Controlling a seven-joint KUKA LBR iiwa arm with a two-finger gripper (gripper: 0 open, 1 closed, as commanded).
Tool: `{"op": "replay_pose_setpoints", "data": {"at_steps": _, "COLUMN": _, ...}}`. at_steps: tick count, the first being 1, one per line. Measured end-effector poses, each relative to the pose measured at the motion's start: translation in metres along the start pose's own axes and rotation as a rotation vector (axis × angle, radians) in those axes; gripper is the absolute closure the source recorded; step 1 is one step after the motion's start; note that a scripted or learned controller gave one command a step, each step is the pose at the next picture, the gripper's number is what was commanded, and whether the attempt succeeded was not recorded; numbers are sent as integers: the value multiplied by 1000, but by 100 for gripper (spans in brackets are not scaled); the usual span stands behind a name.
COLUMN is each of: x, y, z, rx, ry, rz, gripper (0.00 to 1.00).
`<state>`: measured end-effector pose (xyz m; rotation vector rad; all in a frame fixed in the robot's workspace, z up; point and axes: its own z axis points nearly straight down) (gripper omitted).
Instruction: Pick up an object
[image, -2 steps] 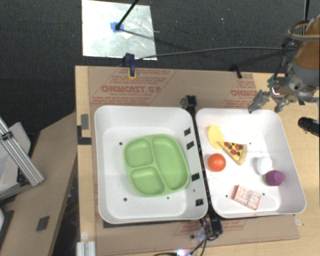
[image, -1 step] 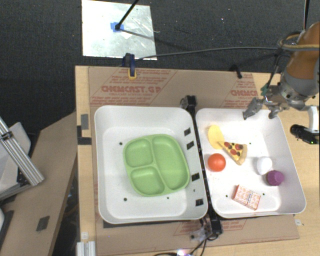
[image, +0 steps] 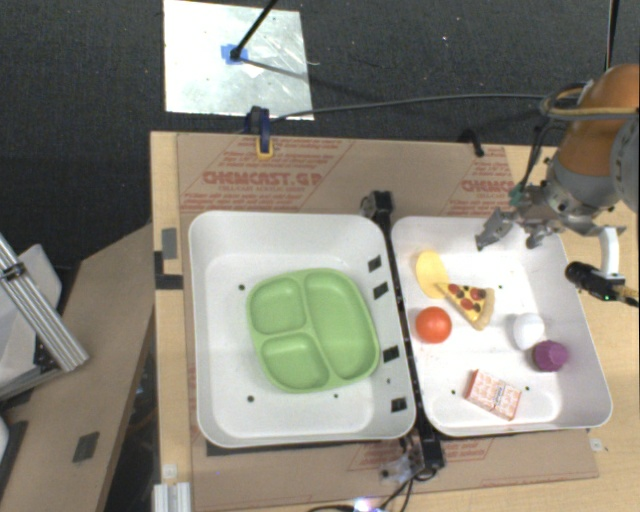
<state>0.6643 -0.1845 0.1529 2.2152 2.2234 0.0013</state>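
The right bin (image: 560, 300) holds several small items: a yellow piece (image: 431, 270), a pizza slice toy (image: 471, 301), a red-orange ball (image: 433, 325), a white egg-like object (image: 526, 329), a purple object (image: 550, 354) and a pink wrapped packet (image: 494, 394). My gripper (image: 514, 231) hovers over the bin's back edge, up and to the right of the pizza slice. Its fingers are spread apart and open, with nothing between them.
The left bin (image: 220, 300) holds a green divided tray (image: 312, 329). A black divider with clips (image: 392, 300) runs between the bins. Cardboard (image: 300, 170) lies under both. A cable crosses behind the bench toward the arm (image: 600, 140).
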Motion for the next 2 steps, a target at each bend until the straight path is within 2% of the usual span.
{"op": "replay_pose_setpoints", "data": {"at_steps": 1, "x": 0, "y": 1, "z": -12, "rx": -4, "ry": -1, "rz": -3, "gripper": 100}}
{"op": "replay_pose_setpoints", "data": {"at_steps": 2, "x": 0, "y": 3, "z": -66, "rx": -3, "ry": 0, "rz": -3, "gripper": 100}}
